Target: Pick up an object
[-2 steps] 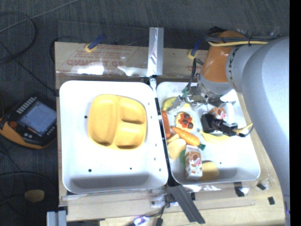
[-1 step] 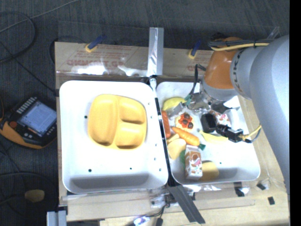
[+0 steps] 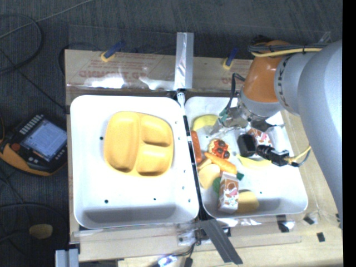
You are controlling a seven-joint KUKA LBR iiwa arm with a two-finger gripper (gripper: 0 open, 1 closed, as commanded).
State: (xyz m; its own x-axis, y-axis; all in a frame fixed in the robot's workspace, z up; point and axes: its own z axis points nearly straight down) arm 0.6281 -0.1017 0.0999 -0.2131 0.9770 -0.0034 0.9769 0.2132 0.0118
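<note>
Yellow tray in left bin, pincer over right bin

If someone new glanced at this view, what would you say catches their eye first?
Probably the big yellow divided tray lying alone in the left bin. Next, the grey arm with its orange band reaching into the right bin, above a jumble of small toy foods, including a little carton near the front.

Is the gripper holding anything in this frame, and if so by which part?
Cannot be told. The gripper is down in the right bin among the toy food, but no item shows between its fingertips.
</note>
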